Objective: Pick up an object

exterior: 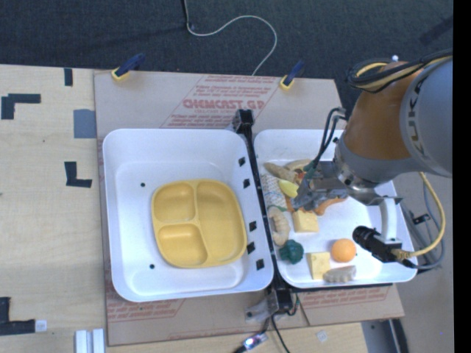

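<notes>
While its grip cannot be told, the claw (315, 194) hangs just above a cheese square (305, 220), an orange ball (343, 251) near.

The arm (390, 134) hides the right bin's (368, 274) far corner — tool (315, 190) fingers indistinct.

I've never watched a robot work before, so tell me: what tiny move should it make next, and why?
Probably a short drop straight down. The gripper hangs over the cluttered right bin, just above a yellow block and an orange piece, and nothing can be seen held in it. Lowering onto that pile looks the likeliest way to catch something.
</notes>
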Robot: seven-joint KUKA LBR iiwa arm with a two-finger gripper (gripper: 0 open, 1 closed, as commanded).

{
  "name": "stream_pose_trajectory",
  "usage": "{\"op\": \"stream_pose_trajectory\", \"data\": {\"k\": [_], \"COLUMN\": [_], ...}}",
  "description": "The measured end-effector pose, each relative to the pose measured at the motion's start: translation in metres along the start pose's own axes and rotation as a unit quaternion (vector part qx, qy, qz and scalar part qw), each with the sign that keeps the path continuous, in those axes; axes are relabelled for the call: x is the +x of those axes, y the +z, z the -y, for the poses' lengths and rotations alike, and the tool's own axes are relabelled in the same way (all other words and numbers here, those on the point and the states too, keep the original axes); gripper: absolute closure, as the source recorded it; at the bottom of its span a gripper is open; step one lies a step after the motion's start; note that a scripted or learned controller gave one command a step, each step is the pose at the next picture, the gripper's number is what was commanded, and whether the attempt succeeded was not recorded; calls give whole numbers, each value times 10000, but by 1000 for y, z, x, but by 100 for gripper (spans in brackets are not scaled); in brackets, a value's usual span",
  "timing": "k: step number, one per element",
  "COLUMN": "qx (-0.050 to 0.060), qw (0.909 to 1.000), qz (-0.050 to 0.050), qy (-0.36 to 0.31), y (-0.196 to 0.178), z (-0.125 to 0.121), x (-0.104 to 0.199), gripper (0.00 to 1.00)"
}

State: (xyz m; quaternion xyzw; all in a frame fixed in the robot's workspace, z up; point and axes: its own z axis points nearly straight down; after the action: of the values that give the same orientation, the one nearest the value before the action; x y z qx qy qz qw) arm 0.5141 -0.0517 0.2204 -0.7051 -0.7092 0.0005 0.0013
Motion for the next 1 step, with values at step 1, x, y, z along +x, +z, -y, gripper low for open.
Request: {"op": "stream_pose_trajectory", "data": {"k": [1], "qx": [-3], "qw": [10000], "qz": [-3], "qy": [-10], "y": [-7], "z": [-7], "x": [57], "gripper": [100]}}
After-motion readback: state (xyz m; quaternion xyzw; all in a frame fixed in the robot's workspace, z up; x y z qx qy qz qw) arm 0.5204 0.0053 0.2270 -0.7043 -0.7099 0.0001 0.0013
